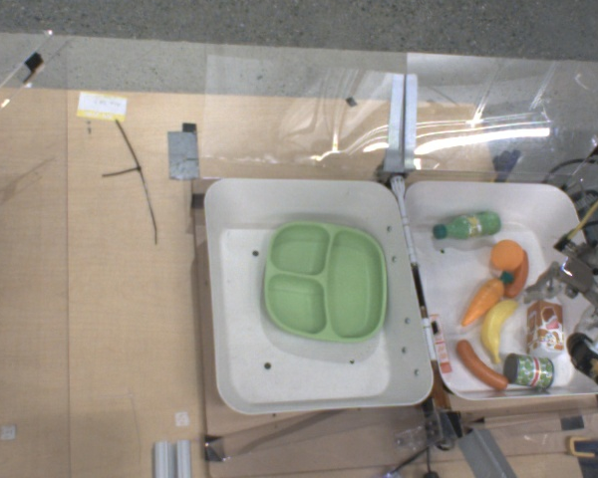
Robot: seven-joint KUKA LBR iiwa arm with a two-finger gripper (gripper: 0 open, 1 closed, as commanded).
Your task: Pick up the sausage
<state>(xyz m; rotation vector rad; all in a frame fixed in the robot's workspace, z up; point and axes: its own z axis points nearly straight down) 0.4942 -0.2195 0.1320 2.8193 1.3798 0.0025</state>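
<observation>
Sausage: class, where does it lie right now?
The sausage lies in the right bin, near its front edge, just left of the banana and the green-lidded jar.

Sausage in the right bin
Slim reddish-brown plastic sausage (480,364) lies flat, slanted, near the bin's front edge.

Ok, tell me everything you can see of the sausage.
The sausage is a short reddish-orange link, smooth and glossy like plastic, with rounded ends. It lies flat and slanted near the right bin's front edge. Its lower end reaches the jar; the banana lies just above it. Nothing grips it.
</observation>
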